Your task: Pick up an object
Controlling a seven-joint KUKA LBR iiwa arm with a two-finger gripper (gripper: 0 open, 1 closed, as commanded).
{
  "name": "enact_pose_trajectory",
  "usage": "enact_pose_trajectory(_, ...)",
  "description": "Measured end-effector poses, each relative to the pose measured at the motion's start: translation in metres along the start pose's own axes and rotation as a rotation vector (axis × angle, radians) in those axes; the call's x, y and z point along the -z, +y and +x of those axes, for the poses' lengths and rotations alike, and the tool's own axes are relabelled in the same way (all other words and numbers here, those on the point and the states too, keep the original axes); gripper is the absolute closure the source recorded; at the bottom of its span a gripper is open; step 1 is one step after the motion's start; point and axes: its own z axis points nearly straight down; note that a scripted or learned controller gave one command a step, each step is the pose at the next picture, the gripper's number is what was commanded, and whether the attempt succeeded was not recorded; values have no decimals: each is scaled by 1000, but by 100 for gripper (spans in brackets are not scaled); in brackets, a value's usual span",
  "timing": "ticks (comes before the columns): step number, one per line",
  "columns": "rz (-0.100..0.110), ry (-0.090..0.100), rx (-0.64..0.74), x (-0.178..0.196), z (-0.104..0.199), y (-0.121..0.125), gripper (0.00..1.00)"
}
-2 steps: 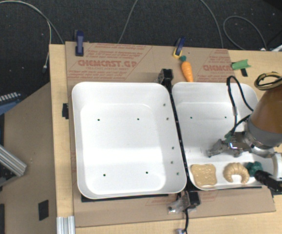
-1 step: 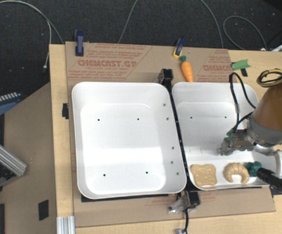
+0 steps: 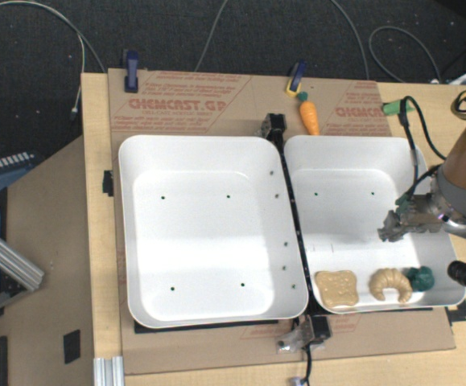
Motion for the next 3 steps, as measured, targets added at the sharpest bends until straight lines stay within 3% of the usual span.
enact_pose_trajectory(2, 3, 1, 0, 67, -3, 3, 100)
enact_pose_trajectory(3, 4, 2, 5, 67, 46, 34, 100)
